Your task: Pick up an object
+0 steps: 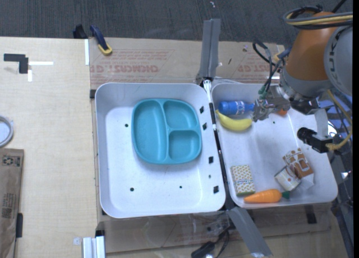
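Observation:
The right bin (263, 156) holds a yellow banana (233, 122) and a blue bottle (235, 107) at its far left. Near its front edge lie a patterned box (243, 179), an orange carrot (262, 197) and a small brown-and-white carton (294, 170). My gripper (265, 108) hangs low over the far part of this bin, just right of the banana's tip and the bottle's end. I see nothing held in it.
The left bin (112, 156) carries a teal divided plate (166, 131). A grey post (210, 49) rises behind the seam between the bins. Cables and the arm's orange band (308, 49) crowd the right bin's far right corner.

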Tool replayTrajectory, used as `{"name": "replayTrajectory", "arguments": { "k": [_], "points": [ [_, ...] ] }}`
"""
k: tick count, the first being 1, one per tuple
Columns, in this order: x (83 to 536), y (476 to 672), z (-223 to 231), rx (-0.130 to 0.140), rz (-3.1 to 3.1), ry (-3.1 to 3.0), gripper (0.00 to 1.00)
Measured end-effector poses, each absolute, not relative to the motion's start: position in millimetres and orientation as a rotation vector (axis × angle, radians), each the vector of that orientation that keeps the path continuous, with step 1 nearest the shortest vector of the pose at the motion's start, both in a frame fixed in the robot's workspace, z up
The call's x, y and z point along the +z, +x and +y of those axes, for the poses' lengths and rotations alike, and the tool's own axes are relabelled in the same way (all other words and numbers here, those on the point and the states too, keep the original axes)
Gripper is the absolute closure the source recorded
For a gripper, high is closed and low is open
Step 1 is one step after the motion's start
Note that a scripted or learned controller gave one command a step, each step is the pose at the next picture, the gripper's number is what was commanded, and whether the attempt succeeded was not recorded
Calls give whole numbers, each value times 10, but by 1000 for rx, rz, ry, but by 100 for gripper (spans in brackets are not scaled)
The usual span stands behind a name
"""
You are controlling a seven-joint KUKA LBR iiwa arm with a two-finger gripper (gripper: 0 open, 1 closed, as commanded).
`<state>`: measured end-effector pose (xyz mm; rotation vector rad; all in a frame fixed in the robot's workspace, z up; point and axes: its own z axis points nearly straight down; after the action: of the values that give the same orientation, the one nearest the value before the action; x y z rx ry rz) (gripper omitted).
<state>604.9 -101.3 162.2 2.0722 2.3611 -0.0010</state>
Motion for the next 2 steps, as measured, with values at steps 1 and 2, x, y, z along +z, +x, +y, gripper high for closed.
{"name": "replayTrajectory", "arguments": {
  "k": [1, 2],
  "points": [
    [1616, 6045, -1017, -2, 2361, 2073, 0],
    [911, 5993, -1236, -3, 2202, 2244, 0]
  ]
}}
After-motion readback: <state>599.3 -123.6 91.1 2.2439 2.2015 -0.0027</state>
